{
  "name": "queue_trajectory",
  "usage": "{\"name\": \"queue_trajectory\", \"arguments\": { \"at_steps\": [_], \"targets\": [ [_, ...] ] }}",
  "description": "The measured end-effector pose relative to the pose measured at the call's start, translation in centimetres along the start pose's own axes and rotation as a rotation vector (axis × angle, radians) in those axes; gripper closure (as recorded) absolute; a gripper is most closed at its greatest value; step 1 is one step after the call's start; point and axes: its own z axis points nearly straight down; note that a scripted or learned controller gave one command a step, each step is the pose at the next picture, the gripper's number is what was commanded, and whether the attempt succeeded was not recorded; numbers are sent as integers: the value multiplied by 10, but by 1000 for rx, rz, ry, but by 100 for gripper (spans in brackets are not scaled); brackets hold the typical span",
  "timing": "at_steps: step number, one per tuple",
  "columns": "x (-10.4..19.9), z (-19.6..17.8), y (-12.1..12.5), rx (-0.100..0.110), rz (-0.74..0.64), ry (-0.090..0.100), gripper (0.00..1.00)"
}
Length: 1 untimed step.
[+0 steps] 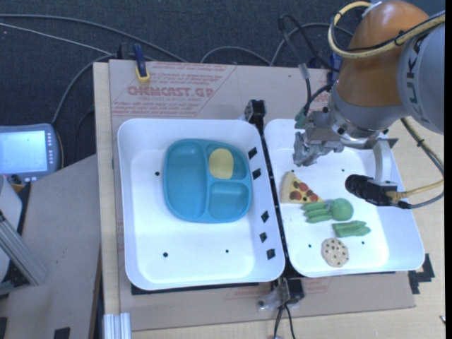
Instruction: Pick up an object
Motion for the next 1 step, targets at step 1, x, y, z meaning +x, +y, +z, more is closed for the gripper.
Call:
{"name": "queue_trajectory", "arguments": {
  "at_steps": [1],
  "targets": [
    [58, 19, 12, 1, 0, 0, 100]
  ]
}}
